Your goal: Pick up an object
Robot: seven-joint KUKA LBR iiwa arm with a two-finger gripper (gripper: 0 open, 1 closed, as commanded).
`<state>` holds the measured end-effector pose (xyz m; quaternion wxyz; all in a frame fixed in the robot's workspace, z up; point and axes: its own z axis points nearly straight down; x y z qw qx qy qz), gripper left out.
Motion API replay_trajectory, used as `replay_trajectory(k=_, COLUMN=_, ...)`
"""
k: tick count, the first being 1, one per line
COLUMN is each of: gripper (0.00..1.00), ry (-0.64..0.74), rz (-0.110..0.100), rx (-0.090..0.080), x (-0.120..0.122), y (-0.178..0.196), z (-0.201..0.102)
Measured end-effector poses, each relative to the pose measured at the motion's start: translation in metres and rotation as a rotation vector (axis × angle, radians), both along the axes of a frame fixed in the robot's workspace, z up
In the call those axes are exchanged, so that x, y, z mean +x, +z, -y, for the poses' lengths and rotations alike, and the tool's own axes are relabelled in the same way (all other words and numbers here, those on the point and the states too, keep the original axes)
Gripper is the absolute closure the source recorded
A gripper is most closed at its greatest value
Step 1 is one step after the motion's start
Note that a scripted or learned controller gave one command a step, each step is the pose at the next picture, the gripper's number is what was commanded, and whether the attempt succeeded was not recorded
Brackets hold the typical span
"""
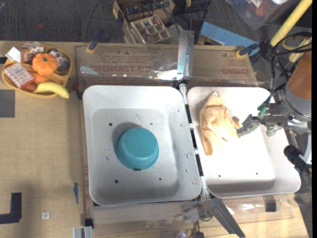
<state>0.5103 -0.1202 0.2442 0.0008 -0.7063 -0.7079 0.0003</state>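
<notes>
- The bench (39, 148) spread out under everything, most of it well off to the far side of the pincer from the arm
- Two white bins sat side by side on it: the left bin (94, 108) lay beyond the pincer, away from the arm, and the right bin (247, 177) lay directly beneath the pincer
- The grey arm (297, 118) came in behind the pincer, its orange band (301, 81) a little above and behind the wrist
- A teal bowl (137, 148) rested upside down in the left bin, well apart from the pincer and past the wall between the bins
- A tan cloth (216, 121) lay crumpled in the right bin, just ahead of the pincer tips; this seemed the thing being gone for
- A basket of toy fruit (34, 73) stood at the far corner of the bench, as far from the pincer as anything
- The pincer (244, 126) itself was low over the right bin with its tips at the cloth's near edge, touching or nearly so; I could not tell whether it was spread or pressed together
- Judging the task: the reach looked done, but the cloth lay flat on the bin floor, so a firm pinch and the lift both seemed left to do
</notes>
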Motion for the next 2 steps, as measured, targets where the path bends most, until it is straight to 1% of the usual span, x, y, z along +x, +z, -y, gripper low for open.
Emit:
replay_trajectory(k=1, gripper=0.00, ry=0.029, rz=0.005, rx=-0.002, x=0.070, y=-0.053, z=0.000)
replay_trajectory(k=2, gripper=0.00, ry=0.028, rz=0.010, rx=-0.002, x=0.083, y=-0.147, z=0.031)
